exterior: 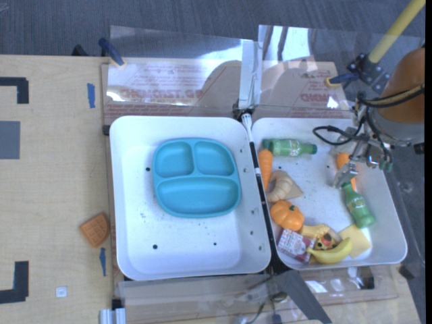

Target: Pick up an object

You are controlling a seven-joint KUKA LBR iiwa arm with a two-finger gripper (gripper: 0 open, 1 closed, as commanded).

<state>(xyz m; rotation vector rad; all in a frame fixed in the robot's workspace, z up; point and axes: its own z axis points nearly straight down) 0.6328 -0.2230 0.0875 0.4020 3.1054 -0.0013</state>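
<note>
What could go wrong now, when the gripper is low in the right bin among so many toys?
1. The gripper sits just above the upright green bottle; closing off-centre may tip it or push it aside.
2. The banana, orange pumpkin and red packet lie crowded together, so a grasp there could catch two.

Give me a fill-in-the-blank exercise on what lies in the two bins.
1. The blue divided plate lies in the ____ bin as the camera sees it.
2. The plate has ____ compartments.
3. The banana lies near the right bin's ____ edge.
4. The gripper hangs over the ____ bin.

Missing words: left; three; front; right
</note>
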